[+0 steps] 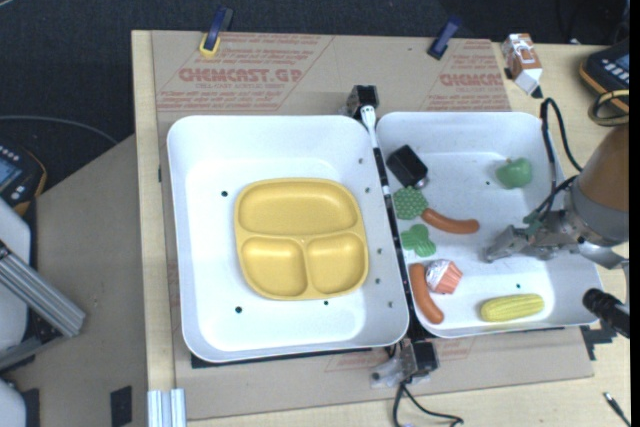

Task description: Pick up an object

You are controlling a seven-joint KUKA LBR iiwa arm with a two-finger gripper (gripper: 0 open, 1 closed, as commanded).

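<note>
The right bin (452,120) holds several small toys. A black block (407,165) lies by the bin's left wall, with two green pieces (409,204) (417,240) below it. An orange sausage (451,222) lies mid-bin, and a red sausage (425,293) beside a red-and-white wrapped piece (442,276) nearer the front. A yellow corn cob (512,307) rests at the front and a green toy (515,174) at the back right. My gripper (503,244) hangs low over the bin's right half, just right of the orange sausage and above the corn, with nothing seen in it.
The left bin (200,215) holds a yellow divided plate (300,237). A black divider clip (363,100) sits between the bins at the back. Cables run along the right bin's right wall (550,140). Blue clamps (214,32) (443,39) hold the cardboard base.
</note>
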